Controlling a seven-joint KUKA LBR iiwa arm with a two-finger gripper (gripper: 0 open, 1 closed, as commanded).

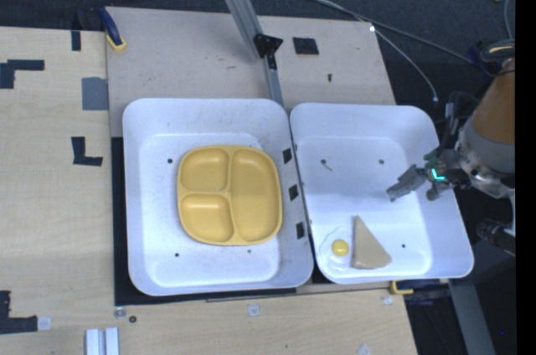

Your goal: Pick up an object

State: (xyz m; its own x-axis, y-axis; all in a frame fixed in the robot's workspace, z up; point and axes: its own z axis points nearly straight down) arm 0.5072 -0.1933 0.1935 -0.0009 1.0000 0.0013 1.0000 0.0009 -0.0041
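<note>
**Tool hangs over right bin, two small pieces waiting at its front**

The tool (412,184) hovers above the right-hand white bin (368,123), reaching in from the bin's right rim on the grey arm with its orange band (496,112). Whether it is released or clenched cannot be told from this angle; nothing is seen in its grasp. A small green light glows at the wrist.

Below and to the left of the tool, near the bin's front wall, lies a tan wedge-shaped piece (367,244), flat on the floor with its point toward the back. Just beside it, to the left, sits a small yellow round piece (339,247). Either could serve as the object to pick up.

The wedge looks light and stiff, likely a toy of plastic or wood; its sloping sides may slip, so a pinch across the narrower upper part seems safest. The yellow piece is tiny and may roll away.

In the left bin (142,177) rests a yellow divided plate (229,194), well apart from the tool. Both bins stand on the bench (193,52).
</note>
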